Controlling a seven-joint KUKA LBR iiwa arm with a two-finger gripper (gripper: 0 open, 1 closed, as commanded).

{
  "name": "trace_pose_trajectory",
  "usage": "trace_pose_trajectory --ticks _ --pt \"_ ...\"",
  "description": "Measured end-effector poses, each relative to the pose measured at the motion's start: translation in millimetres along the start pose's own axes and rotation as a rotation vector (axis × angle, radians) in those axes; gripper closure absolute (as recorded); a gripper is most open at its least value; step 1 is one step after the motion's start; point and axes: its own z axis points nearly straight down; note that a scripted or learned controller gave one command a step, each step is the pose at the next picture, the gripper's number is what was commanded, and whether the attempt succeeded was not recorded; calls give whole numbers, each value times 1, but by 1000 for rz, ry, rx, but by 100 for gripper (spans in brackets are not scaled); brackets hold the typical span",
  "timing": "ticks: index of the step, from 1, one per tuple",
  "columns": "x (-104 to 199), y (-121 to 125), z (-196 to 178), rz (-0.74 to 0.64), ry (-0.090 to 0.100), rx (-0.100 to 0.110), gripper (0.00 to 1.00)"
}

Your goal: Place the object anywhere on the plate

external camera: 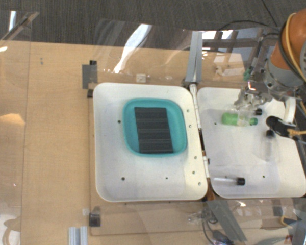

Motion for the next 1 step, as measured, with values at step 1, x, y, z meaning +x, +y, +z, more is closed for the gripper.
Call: trace_pose_trajectory --ticks 1 --pt "0 0 0 0 0 -1 0"
